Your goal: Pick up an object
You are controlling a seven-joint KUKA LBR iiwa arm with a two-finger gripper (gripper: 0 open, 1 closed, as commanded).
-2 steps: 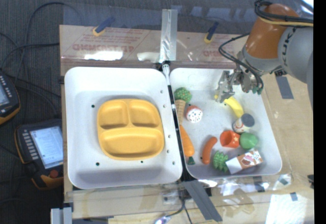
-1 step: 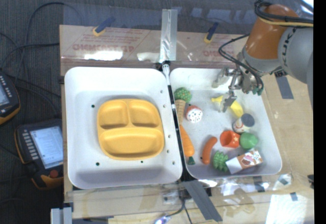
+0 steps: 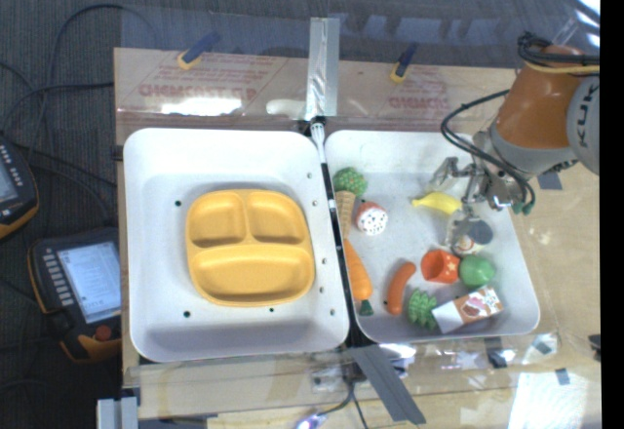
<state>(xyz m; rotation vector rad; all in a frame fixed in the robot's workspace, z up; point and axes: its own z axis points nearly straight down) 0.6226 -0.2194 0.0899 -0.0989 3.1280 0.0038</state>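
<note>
Camera view, landmark: I take the banana [image 3: 436, 204], lying in the right bin [image 3: 526, 312], as my reference.
Arm: I see it enter from the right, its orange band up and right of the banana.
Tool [image 3: 464, 185]: just right of the banana and above it; I cannot tell how it is set.
Dotted white piece [image 3: 371, 218]: left of the banana, near it.
Broccoli [image 3: 349, 181]: further left, by the bin's left wall.
Carrot [image 3: 357, 278]: below and left, along that wall.
Orange cup [image 3: 440, 266]: below the banana.
Green ball [image 3: 477, 270]: just right of the cup.
Sausage [image 3: 398, 287]: below, left of the cup.
Carton [image 3: 468, 308]: lowest, near the bin's front.
Yellow tray [image 3: 251, 245]: well left, in the left bin [image 3: 146, 222].
</note>
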